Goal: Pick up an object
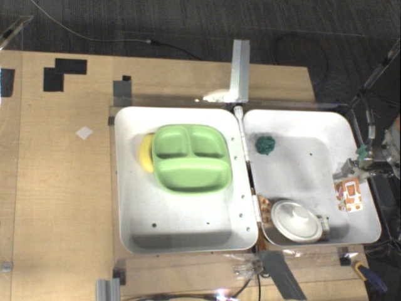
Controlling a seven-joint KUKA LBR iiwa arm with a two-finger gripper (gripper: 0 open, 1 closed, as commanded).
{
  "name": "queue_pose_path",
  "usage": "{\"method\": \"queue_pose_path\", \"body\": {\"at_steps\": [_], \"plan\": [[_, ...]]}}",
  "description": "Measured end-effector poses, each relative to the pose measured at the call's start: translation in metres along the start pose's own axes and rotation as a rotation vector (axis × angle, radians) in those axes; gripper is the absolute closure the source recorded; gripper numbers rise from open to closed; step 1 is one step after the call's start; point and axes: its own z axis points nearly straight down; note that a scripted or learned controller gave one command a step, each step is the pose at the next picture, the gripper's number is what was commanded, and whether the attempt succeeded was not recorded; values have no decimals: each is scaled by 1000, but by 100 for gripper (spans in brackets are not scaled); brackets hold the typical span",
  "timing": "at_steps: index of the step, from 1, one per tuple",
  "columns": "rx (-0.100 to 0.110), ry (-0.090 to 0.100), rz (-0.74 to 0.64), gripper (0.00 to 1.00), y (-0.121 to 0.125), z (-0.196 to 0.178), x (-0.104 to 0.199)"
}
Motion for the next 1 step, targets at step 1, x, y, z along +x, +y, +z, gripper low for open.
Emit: {"method": "queue_pose_path", "body": {"at_steps": [1], "plan": [[-1, -1, -117, 100, 46, -51, -16]]}}
